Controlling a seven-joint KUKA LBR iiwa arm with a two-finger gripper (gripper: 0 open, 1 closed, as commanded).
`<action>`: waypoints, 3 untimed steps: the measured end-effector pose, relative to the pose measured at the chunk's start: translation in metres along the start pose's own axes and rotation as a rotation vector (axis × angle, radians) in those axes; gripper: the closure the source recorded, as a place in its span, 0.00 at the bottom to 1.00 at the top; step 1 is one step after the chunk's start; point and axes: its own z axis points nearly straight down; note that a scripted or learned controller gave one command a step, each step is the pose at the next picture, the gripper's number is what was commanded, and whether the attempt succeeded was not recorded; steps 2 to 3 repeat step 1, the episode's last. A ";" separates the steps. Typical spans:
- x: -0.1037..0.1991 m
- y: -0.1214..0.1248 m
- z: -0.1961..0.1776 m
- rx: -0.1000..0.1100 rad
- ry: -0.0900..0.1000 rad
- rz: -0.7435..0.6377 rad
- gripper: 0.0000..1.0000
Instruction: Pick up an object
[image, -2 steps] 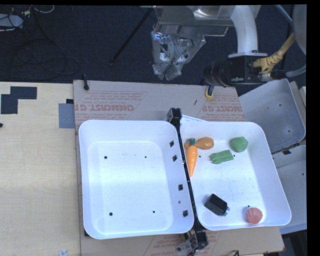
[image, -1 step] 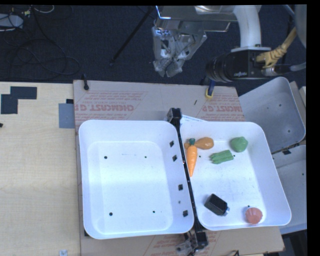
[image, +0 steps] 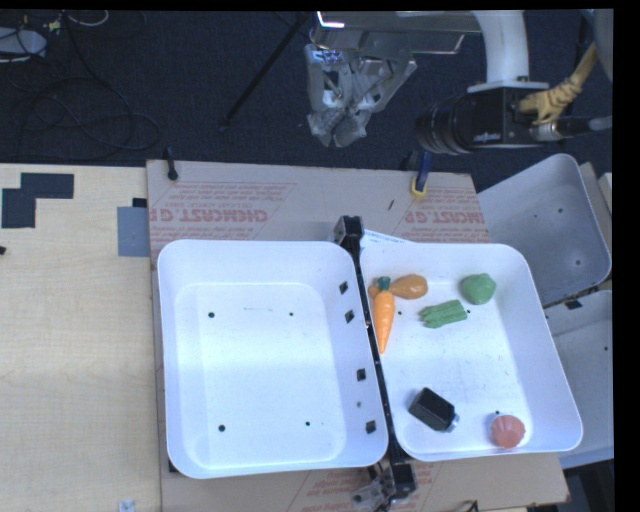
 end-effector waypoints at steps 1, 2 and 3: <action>0.001 0.000 -0.009 -0.002 0.001 -0.003 1.00; 0.001 0.000 -0.009 -0.002 0.001 -0.003 1.00; 0.001 0.000 -0.009 -0.002 0.001 -0.003 1.00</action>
